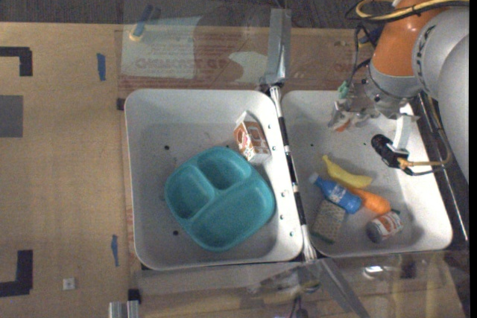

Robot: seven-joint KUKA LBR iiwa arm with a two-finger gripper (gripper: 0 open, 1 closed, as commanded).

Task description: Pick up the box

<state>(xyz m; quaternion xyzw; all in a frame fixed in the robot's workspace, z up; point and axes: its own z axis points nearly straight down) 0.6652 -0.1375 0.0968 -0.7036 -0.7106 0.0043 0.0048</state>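
The box (252, 138) is a small white and orange-brown carton. It stands tilted in the left bin (149, 123), near that bin's right wall and just above the rim of a teal divided plate (220, 197). My gripper (349, 114) hangs over the upper part of the right bin (436, 227), well to the right of the box and across the divider between the bins. The grey arm with its orange band (399, 41) comes in from the upper right.
In the right bin lie a banana (346, 173), a blue bottle (335, 194), an orange carrot-like piece (373, 201), a can (383, 226) and a speckled pad (328, 221). A black cable plug (386, 149) hangs beside the gripper.
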